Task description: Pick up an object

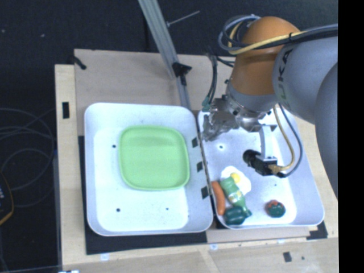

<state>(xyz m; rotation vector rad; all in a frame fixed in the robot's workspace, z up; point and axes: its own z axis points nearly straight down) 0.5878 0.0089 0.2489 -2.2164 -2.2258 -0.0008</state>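
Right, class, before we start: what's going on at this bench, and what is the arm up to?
A grey KUKA arm with an orange band reaches in over the right white bin, its gripper sitting near that bin's upper left corner. Nothing can be seen held in it. The toys lie apart from it, at the bin's near end: a carrot, a green and yellow piece, a dark green piece and a small round red and green one. The left bin holds a green plate.

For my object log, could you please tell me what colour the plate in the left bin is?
The plate is light green, seen plainly in the camera view.
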